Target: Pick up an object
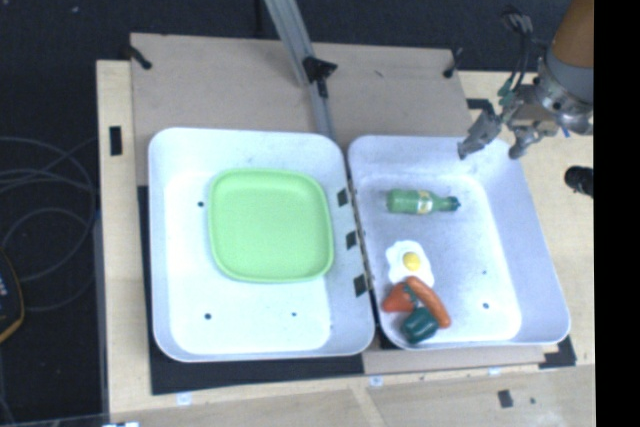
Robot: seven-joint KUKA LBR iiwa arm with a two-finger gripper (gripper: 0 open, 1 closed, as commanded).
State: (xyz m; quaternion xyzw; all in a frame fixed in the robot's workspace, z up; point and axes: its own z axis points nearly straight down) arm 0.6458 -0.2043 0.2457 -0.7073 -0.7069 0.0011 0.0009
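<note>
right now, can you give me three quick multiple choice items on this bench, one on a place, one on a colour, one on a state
1. Where does the plate lie?
A. in the left bin
B. in the right bin
C. on the bare bench

2. What colour is the bottle?
A. red
B. green
C. blue

3. How does the gripper stand?
A. shut on the bottle
B. shut on the fried egg
C. open, holding nothing

Answers:
1. A, the plate sits flat in the left bin.
2. B, the bottle in the right bin is green with a yellow band.
3. C, its fingers are spread over the right bin's far corner, with nothing between them, apart from the fried egg.
</note>
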